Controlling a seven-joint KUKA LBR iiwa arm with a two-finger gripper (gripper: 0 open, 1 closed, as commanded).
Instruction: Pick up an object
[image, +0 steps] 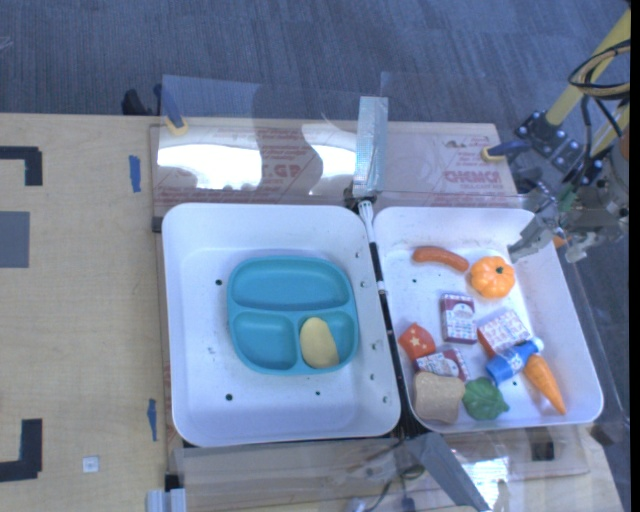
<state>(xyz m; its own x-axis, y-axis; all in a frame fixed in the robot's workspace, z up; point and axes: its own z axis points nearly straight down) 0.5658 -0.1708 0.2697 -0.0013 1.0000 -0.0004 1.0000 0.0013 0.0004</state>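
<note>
The tool (530, 243) hangs over the right bin's (585, 330) far right edge, near the toy pumpkin (492, 278); whether it is open or closed I cannot tell; the crowded toys could make it slip or catch the neighbouring sausage (441, 258).

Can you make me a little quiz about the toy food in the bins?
1. True or false: the yellow potato lies in the teal tray.
2. Which sits nearest the gripper? A) the pumpkin B) the broccoli C) the bread slice
3. Fill in: the sausage lies in the ___ bin.

Key: 1 true; 2 A; 3 right
</note>
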